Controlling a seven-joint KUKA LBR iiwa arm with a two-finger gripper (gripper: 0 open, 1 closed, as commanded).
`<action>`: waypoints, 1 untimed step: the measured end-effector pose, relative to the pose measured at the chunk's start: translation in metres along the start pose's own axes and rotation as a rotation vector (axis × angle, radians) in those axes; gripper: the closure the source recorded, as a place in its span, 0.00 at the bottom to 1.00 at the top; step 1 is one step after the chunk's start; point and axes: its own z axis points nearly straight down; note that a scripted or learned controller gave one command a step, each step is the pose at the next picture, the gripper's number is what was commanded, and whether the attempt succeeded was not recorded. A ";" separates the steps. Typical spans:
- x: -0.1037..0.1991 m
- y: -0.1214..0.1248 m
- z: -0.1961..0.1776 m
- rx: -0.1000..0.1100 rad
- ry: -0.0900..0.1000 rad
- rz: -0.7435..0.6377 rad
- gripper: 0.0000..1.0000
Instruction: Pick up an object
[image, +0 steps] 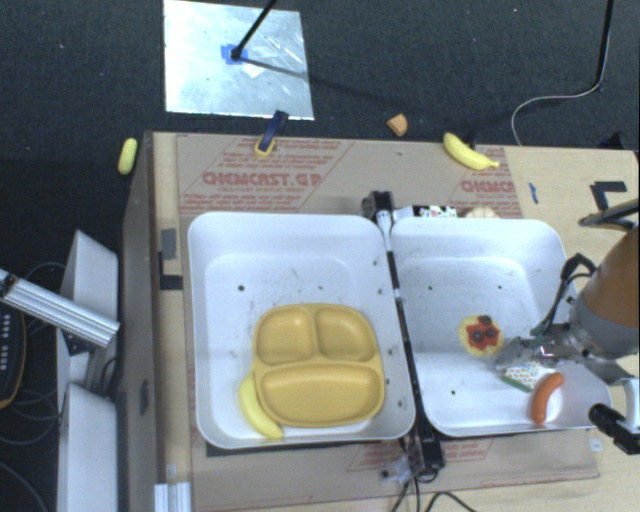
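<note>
The right bin (470, 232) holds three small things near its front right. A round yellow toy with a red and black top (481, 335) lies toward the middle. An orange sausage (545, 397) rests by the front wall. A small white and green piece (520, 376) sits between them. My gripper (527, 352) is low over the right bin, just above the white and green piece and right of the yellow toy. The arm (605, 305) comes in from the right edge. Nothing visibly hangs from the gripper.
The left bin (290, 228) holds a yellow divided plate (320, 365) with a banana (255, 410) at its front left. On the bench behind the bins lie another banana (468, 152), a small orange piece (398, 124) and a blue and yellow tool (270, 133).
</note>
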 end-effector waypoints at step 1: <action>0.071 0.080 -0.005 -0.001 0.001 -0.003 0.00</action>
